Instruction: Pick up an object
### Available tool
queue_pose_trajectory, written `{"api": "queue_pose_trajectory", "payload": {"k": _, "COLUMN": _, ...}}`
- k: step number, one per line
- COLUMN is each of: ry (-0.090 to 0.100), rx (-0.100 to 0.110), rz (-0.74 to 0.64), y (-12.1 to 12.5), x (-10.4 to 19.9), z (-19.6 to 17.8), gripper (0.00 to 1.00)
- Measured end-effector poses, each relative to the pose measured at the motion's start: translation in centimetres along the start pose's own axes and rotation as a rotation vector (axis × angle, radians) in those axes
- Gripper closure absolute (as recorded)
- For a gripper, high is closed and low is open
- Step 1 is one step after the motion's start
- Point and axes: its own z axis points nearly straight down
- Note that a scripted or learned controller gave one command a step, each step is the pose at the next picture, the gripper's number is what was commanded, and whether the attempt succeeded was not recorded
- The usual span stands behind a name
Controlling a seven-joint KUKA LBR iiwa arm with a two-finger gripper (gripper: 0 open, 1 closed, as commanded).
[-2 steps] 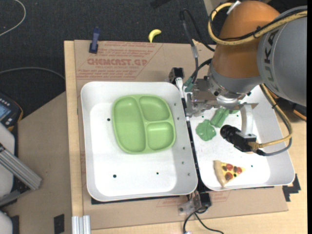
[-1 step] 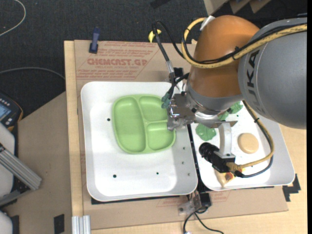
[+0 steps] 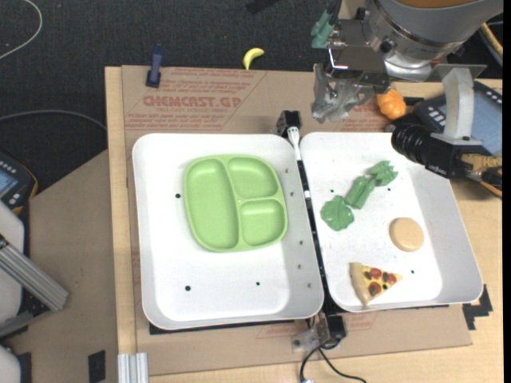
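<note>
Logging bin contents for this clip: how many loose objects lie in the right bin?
3: a green toy near the middle, a tan round piece to its right, and a pizza slice near the front edge. None looks hidden.

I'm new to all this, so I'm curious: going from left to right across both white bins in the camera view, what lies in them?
Green divided plate → green toy piece → pizza slice → round tan disc.

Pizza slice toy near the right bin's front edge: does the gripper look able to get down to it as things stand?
Probably yes. The pizza slice toy lies alone on the bin floor, apart from the round tan cookie, with nothing above it; the gripper hangs over the bin's far edge.
</note>
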Motion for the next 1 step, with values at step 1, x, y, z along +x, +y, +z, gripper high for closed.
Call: {"api": "queue_pose_trajectory", "payload": {"k": 1, "ry": -0.010, "rx": 0.031, "rz": 0.008, "y": 1.49, "x": -4.04, "z": 10.51, "gripper": 1.00}}
